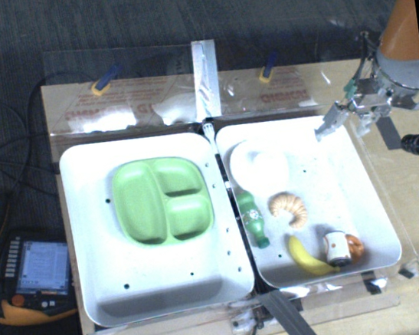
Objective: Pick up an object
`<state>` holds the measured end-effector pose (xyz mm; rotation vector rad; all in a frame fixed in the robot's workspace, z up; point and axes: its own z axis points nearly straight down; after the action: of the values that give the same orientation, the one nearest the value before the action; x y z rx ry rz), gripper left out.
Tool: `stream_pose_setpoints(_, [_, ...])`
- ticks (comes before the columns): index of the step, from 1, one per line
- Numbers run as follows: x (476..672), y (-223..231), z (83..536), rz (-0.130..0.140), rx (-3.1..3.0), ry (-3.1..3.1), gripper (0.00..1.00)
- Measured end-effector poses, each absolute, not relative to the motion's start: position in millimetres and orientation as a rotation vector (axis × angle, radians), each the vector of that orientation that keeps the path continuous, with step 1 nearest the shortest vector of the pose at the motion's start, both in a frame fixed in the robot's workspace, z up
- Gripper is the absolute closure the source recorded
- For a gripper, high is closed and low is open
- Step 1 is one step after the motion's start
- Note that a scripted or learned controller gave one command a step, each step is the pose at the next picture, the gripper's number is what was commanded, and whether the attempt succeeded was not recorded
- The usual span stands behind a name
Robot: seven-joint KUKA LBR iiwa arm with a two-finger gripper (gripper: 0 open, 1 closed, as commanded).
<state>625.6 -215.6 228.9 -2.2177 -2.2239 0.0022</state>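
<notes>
**Arm at the right bin's far corner, objects lying below it**

While the bench carries two shallow white bins side by side, dark carpet surrounds it, with cables and a handheld screen unit on the floor off its left edge. Clear plastic sheeting, held by blue and yellow clips, lies along the bench's far edge.

The left bin holds a green divided tray, set slightly toward its far side. The right bin holds the loose things. The gripper hangs over that bin's far right corner, below the arm's orange band; whether its fingers are apart or together cannot be told — nothing is seen between them, and it touches none of the objects.

A white plate or lid sits near the right bin's far left corner. A green bottle lies along its left wall. A tan croissant rests near the middle — curled, ridged, pale at the ends. A yellow banana lies by the near edge, and just beside it, toward the near right corner, sits a small white and orange-brown object that touches or nearly touches the banana's tip.
</notes>
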Motion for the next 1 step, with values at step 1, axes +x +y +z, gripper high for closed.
stream_pose_setpoints(1, [558.7, -209.4, 132.7, 0.004, -2.274, -2.164, 0.00])
